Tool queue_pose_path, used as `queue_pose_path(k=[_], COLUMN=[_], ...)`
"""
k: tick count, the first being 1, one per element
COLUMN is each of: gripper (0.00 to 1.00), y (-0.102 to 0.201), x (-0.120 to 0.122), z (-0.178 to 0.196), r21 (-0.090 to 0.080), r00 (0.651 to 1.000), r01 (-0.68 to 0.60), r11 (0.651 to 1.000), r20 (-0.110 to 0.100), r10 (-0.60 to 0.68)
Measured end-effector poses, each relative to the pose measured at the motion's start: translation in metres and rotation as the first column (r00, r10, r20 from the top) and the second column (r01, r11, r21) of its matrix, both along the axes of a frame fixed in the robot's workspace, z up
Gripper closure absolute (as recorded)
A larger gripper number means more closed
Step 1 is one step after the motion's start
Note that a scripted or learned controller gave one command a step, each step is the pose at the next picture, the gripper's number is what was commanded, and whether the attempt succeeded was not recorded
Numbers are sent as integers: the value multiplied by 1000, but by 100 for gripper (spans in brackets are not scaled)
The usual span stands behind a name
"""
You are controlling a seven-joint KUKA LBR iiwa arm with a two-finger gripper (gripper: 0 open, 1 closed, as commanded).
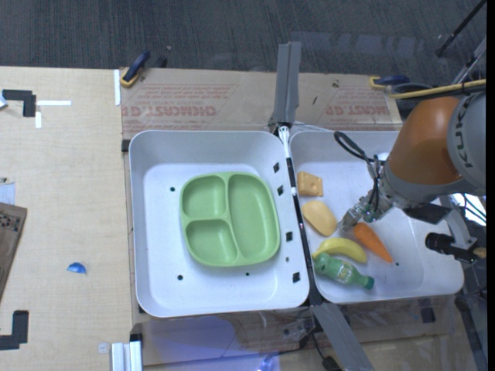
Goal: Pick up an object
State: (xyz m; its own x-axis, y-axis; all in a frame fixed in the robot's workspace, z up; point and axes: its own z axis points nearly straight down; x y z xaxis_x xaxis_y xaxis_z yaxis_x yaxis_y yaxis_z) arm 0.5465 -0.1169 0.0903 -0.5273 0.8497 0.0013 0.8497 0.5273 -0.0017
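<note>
In the right bin point(433, 280), end effector point(357, 216) sits low beside the carrot point(372, 240), just right of the yellow fruit point(319, 216); finger state cannot be told. Banana point(340, 247) and green bottle point(343, 272) lie below; cheese wedge point(310, 183) above. Left bin point(155, 230) holds a green tray point(230, 219).

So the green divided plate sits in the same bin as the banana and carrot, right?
Not quite. The camera view shows the green divided plate alone in the left bin; the banana and carrot lie in the right bin.
</note>
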Motion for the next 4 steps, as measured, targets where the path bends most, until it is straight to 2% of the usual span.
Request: queue_pose_path(k=[1, 2, 3, 4], gripper=[100, 100, 100, 100], y=[-25, -25, -75, 32], x=[51, 51, -19, -11], z=[0, 8, 0, 100], r21=[-1, -2, 0, -1], r00=[951, 952, 996, 929], r01=[308, 307, 93, 371], r11=[951, 952, 996, 929], r20=[2, 1, 0, 1], r10=[-308, -307, -93, -371])
